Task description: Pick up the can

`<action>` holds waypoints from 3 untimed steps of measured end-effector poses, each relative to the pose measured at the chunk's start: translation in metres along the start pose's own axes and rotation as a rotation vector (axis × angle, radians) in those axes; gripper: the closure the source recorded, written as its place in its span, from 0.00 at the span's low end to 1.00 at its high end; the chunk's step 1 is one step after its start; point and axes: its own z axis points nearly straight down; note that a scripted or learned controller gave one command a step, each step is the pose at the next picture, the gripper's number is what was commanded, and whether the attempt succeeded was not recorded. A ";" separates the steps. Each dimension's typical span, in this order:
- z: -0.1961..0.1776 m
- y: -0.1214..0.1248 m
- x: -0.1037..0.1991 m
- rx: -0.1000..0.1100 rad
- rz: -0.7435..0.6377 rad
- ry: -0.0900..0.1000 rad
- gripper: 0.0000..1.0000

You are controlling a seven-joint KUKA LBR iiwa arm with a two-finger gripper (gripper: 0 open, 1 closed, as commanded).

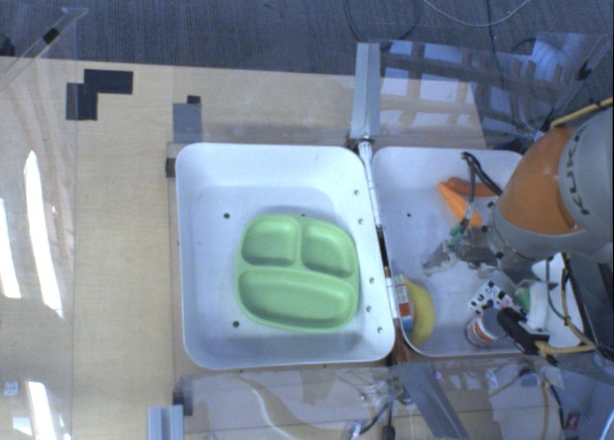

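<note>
**Two bins, arm over the right one**

Two shallow white plastic bins are set side by side on a pale wooden bench [96, 266]. The left bin [206, 237], at the centre of the frame, is occupied by a light green plastic tray with three compartments [297, 270], laid flat slightly toward the bin's lower right part.

The right bin [408, 189] is partly covered by the grey arm with its orange band [542, 189], which is seen at the right edge of the frame. The two-finger gripper [459, 248] is lowered into the middle of this bin; whether its jaws are open or closed cannot be told. An orange object [456, 196] is seen just above the gripper, partly hidden by cables. A yellow banana-shaped item [418, 309] is placed in the bin's lower left corner, against the wall. The small can with a red and white label [483, 330] is located near the bin's lower edge, right of the yellow item and below the gripper, apart from it.
</note>
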 end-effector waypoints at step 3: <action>-0.027 -0.027 -0.018 0.008 0.172 0.000 0.00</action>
